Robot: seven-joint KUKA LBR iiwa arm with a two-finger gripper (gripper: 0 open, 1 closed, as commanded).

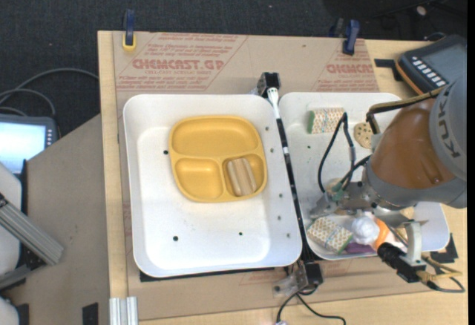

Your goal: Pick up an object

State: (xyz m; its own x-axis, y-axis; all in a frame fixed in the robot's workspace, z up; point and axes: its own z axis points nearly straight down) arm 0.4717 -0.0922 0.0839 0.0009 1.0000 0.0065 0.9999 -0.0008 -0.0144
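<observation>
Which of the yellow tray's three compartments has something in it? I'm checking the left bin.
The lower right compartment of the yellow tray: a tan block lies in it, while the wide top one and the lower left one hold nothing.

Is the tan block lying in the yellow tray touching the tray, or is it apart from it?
Touching. The camera view shows the tan block lying flat inside the lower right compartment of the yellow tray, resting on its floor.

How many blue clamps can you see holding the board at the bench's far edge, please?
2: one blue clamp at the far left corner of the board, the other clamp at the far edge above the right bin.
</observation>
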